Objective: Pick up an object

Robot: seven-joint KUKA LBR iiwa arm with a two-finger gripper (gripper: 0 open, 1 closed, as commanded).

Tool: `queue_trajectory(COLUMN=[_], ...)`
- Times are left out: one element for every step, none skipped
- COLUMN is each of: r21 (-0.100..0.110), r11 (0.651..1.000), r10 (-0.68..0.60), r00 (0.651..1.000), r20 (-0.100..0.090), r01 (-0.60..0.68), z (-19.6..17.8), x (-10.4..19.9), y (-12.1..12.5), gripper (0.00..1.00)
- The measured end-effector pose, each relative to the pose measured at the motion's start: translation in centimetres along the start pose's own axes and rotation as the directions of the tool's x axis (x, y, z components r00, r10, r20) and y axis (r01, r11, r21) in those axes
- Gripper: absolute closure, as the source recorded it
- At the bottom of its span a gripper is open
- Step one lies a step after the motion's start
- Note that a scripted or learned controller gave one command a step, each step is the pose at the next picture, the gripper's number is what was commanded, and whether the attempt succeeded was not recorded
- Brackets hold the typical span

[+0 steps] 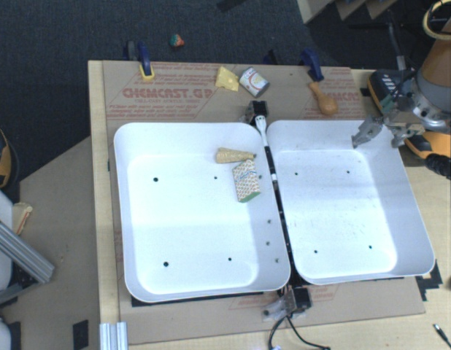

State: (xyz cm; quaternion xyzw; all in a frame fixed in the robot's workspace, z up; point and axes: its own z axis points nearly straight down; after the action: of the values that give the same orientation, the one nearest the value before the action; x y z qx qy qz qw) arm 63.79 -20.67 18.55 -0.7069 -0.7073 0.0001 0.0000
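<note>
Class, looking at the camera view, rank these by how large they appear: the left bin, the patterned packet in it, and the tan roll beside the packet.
1. Left bin, by far the largest.
2. Patterned packet.
3. Tan roll, only slightly smaller than the packet.

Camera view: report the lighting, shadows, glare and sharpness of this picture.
Camera view: light is soft and even; the left bin shows a faint brighter band low across its floor, near washed out; the patterned packet and tan piece cast only weak shadows; the gripper at the right bin looks slightly blurred; the dark floor above the bench is dim and grainy.
</note>
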Motion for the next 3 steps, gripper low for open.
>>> queue_trajectory(r21=[-0.021,-0.019,0.002], r11=[1.0,1.0,1.0], r10=[-0.002,0.0,-0.004], r00=[1.0,1.0,1.0], r20=[0.007,0.009,-0.002], r01=[0.002,0.0,0.004], z=[-23.2,-36.0,-32.5], x=[0.8,-1.8,4.1], y=[-0.3,1.6,-2.7], gripper=[0.0,0.0,0.0])
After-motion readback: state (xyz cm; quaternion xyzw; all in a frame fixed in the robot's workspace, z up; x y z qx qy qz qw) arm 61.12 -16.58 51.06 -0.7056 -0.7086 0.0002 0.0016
